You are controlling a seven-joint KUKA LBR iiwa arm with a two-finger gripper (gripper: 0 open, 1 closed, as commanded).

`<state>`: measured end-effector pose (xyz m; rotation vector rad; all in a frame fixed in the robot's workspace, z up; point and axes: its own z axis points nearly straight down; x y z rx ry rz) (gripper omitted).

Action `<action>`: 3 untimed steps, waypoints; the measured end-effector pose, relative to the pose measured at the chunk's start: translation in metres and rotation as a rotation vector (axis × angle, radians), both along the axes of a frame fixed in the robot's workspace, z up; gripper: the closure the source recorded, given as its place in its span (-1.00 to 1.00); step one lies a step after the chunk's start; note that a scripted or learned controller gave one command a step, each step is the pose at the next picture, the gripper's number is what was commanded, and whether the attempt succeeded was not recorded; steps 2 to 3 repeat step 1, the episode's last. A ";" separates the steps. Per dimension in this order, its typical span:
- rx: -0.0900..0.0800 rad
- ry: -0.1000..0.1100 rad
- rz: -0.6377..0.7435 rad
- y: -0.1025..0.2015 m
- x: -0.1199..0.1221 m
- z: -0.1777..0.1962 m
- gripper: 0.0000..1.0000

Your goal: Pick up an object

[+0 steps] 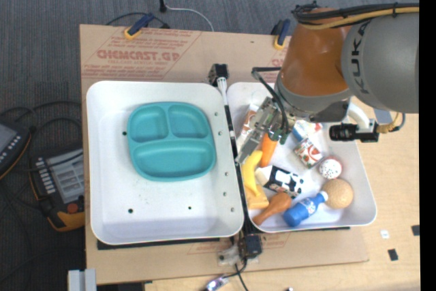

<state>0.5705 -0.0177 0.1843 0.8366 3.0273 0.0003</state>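
Note:
My gripper (261, 130) hangs low over the left part of the right bin (366, 204), under the orange wrist band. Just below it lie an orange carrot-like piece (271, 146) and a yellow banana (253, 179); I cannot see whether either is touched. Nearby in the same bin lie a black-and-white toy (282, 180), a blue bottle (304, 209), a tan ball (338, 193), a white ball with red marks (330, 167) and a small printed can (308, 148). The arm hides the bin's far part.
The left bin (109, 215) holds a teal divided plate (171, 140). A black clamp (219, 73) sits at the far end of the rim between the two bins. Cables and a handheld device lie on the floor to the left.

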 end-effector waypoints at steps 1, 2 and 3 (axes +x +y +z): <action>0.000 0.000 0.000 0.000 0.000 0.000 -1.00; 0.000 0.000 0.000 0.000 0.000 0.000 -1.00; 0.000 0.000 0.000 0.000 0.000 0.000 -1.00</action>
